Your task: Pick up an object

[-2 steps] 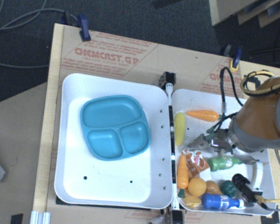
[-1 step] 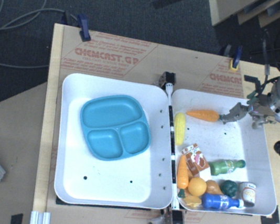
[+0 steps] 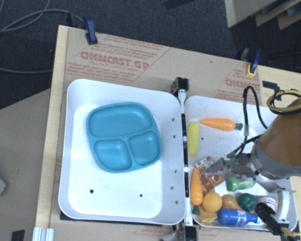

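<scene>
Hovering low in right bin [image 3: 229,110], fingers [image 3: 223,168] over toy food pile [image 3: 211,199]; opening unclear.

I see bright, even light from above. The left bin [image 3: 79,134] glows very white, and its rim looks a bit washed out. The blue tray [image 3: 124,136] has a soft shine and almost no shadow. The floor [image 3: 17,26] in the upper left stays dark. My arm [image 3: 290,140] looks a little fuzzy at the right. The small toys at the lower right are grainy.
</scene>
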You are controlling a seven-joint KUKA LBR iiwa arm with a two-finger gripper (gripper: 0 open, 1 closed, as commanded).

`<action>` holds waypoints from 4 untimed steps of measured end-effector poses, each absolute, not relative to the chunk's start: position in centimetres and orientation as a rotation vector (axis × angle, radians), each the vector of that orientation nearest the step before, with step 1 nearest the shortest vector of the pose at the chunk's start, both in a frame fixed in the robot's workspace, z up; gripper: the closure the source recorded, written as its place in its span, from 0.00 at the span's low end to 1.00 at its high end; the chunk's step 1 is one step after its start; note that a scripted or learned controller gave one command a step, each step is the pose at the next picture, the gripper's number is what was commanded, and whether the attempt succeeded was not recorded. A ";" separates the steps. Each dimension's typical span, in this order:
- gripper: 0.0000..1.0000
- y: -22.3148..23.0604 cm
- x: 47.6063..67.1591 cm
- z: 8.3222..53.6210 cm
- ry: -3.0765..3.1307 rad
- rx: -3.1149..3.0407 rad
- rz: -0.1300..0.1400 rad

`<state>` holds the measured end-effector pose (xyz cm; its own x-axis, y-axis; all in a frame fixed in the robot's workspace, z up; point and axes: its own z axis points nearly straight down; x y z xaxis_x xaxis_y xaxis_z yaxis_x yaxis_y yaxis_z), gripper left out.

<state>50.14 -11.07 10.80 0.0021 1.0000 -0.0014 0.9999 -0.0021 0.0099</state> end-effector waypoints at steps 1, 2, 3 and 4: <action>0.00 -18.1 51.6 17.0 2.208 2.220 0.001; 0.00 -16.6 50.9 10.2 2.219 2.219 0.001; 0.00 -18.5 47.7 8.4 2.220 2.227 -0.002; 1.00 -18.4 48.0 9.5 2.218 2.221 0.002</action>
